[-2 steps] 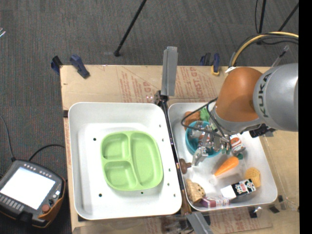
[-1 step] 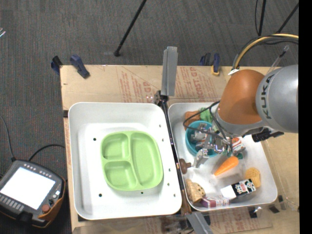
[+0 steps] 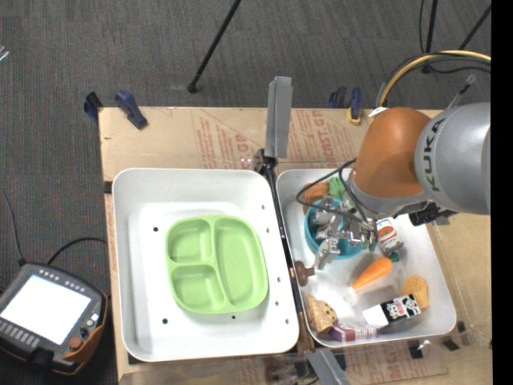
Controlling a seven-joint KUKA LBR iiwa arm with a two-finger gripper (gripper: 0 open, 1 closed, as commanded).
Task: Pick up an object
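The arm's gripper (image 3: pixel 341 237) hangs low in the right bin (image 3: pixel 445 295), over the blue bowl (image 3: pixel 314 229) at the bin's left side. An orange carrot (image 3: pixel 373 273) lies just right of and below the gripper. A small red-and-white can (image 3: pixel 388 237) stands to its right. Nearer the front lie a black-and-white carton (image 3: pixel 394 311), a tan cracker (image 3: pixel 416 289), a piece of bread (image 3: pixel 320 314) and a purple box (image 3: pixel 353 333). An orange-brown item (image 3: pixel 316 190) and a green one (image 3: pixel 336 188) sit by the bowl's far rim, partly hidden by the wrist.
The left bin (image 3: pixel 136 215) holds a green divided plate (image 3: pixel 216 264). A grey upright post (image 3: pixel 279 127) stands behind the wall between the bins. A tablet (image 3: pixel 44 307) lies on the floor at lower left. Blue clamps (image 3: pixel 128 107) grip the bench's far edge.
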